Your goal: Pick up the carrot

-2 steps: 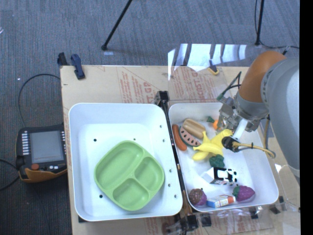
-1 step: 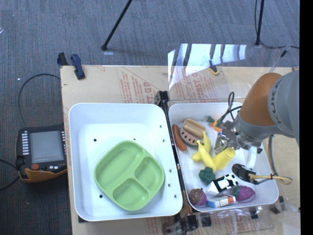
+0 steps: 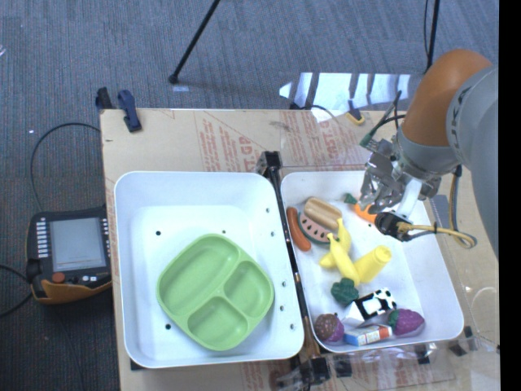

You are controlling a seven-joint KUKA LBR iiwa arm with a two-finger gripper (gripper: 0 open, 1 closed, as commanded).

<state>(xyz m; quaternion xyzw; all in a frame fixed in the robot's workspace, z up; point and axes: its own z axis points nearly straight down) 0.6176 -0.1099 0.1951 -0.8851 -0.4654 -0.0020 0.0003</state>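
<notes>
The gripper (image 3: 379, 195) hangs over the upper part of the right bin (image 3: 444, 283), directly above the carrot (image 3: 364, 212), whose orange body peeks out just below and to the left of the fingertips. Whether the fingers are apart or closed cannot be told from this angle. The carrot seems to lie with its long axis running left-right, green tip (barely visible) pointing left toward the hot dog (image 3: 321, 218); most of it is hidden under the gripper.

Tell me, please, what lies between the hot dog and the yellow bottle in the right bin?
In the camera view, the banana lies between the hot dog and the yellow bottle, all on the floor of the right bin.
</notes>
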